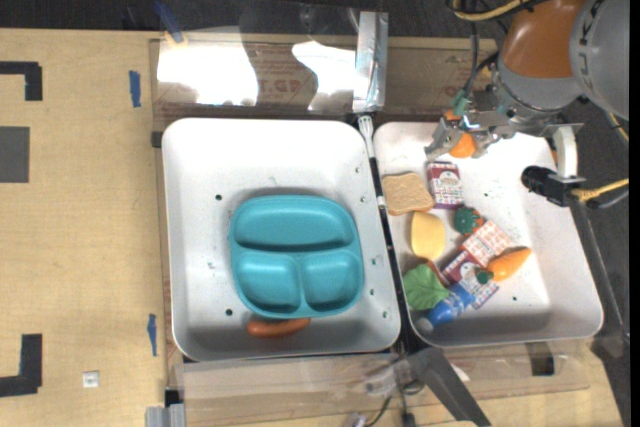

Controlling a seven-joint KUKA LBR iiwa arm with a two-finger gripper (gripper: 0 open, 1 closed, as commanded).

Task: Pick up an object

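We read this as the grasp step: our gripper [462, 137] sits at the far corner of the right bin [575, 310], pinching a small orange object [463, 146] that shows between its fingers. The other toys lie nearer than that orange object: a bread slice [405, 192], a small carton [444, 183], a yellow piece [428, 234] and a carrot [508, 263]. Left of the right bin, a teal tray [296, 253] fills the other bin [190, 155]. Next, we judge, comes a straight lift, checking that the object rises with it.
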